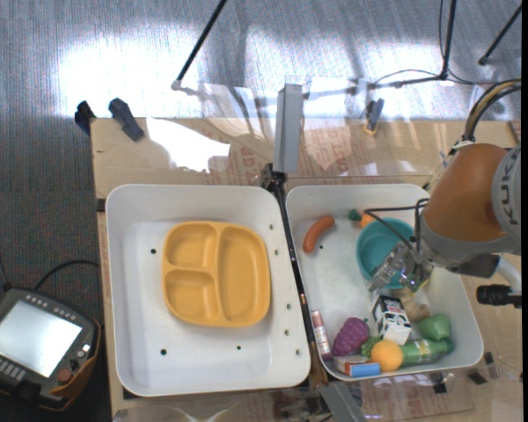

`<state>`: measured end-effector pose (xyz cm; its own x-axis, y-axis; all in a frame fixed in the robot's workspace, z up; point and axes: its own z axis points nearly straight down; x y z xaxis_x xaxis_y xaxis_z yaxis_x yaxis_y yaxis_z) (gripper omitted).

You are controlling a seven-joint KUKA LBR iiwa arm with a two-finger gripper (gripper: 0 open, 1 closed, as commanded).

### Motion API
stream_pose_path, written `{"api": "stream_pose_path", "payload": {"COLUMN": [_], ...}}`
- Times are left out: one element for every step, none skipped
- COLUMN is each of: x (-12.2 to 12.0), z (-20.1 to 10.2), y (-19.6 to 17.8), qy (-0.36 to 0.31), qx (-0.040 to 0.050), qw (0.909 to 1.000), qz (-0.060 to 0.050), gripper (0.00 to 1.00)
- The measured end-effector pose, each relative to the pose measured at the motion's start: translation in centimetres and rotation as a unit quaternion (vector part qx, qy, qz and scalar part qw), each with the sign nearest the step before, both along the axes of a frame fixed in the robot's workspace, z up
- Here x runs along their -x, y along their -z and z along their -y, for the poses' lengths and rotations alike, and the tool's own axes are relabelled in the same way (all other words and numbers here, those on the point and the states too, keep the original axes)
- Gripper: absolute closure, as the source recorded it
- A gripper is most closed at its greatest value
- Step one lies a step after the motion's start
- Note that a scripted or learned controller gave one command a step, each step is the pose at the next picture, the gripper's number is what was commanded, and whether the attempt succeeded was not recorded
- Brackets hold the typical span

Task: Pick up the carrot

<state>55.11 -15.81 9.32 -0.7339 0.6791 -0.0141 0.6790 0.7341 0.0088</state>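
Nearest the camera, beside the bench, sits a tablet (35,341). Whether the claw (403,271) is open or closed cannot be told. It hangs over the teal bowl (378,251). Just behind the bowl lies the carrot (364,220), half hidden, probably light, stiff and smooth; its middle seems the best place to grip.

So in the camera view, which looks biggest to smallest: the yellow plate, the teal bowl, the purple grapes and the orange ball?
1. Yellow plate, by far the biggest.
2. Teal bowl, though the arm covers part of it.
3. Purple grapes.
4. Orange ball, only a little smaller than the grapes, so those two are close.
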Motion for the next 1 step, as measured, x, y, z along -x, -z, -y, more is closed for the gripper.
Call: {"api": "stream_pose_path", "payload": {"x": [-4.78], "z": [2.31], "y": [-12.40], "qy": [0.024], "qx": [0.0000], "qw": [0.9997], "qz": [-0.001], "gripper": [1.00]}}
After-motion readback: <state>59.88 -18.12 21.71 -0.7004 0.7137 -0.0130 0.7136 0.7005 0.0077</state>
